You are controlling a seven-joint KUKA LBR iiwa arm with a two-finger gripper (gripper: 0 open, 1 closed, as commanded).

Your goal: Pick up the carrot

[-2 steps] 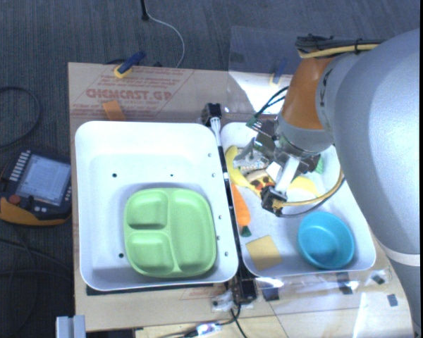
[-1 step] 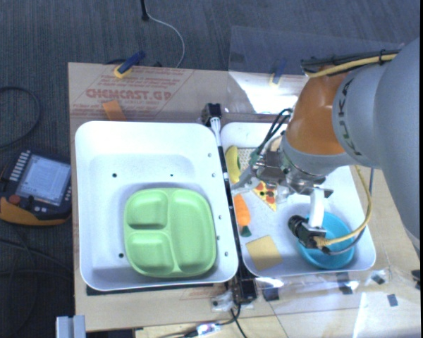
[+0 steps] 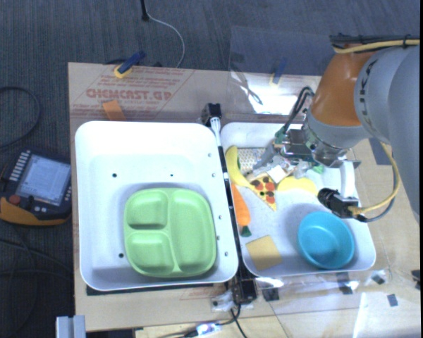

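Dark grey carpet under a bench topped with brown cardboard (image 3: 137, 90); two shallow white bins sit side by side on it. Left bin (image 3: 99, 146) holds a green divided plate (image 3: 170, 231), three compartments, lying toward its near side. Right bin (image 3: 363, 259) is the busy one.

Carrot (image 3: 241, 204): slim, orange, tapered, with a small green stub at its near end. It lies flat against the right bin's left wall, long axis running far-to-near, just beside the divider between the bins. Nothing is touching it.

Other items in the right bin: a banana (image 3: 233, 162) curving along the far-left corner just above the carrot, a pizza slice toy (image 3: 264, 187) with dark and red spots right of the carrot, a tan sponge-like block (image 3: 263, 251) near the front, a blue bowl (image 3: 326, 239) at front right.

Arm comes in from the right, orange band visible. Gripper (image 3: 290, 155) hangs over the far-middle of the right bin, near the pizza slice, well apart from the carrot. Can't tell whether the fingers are open or closed; too cluttered there

A handheld pendant (image 3: 34, 187) lies on the carpet at left
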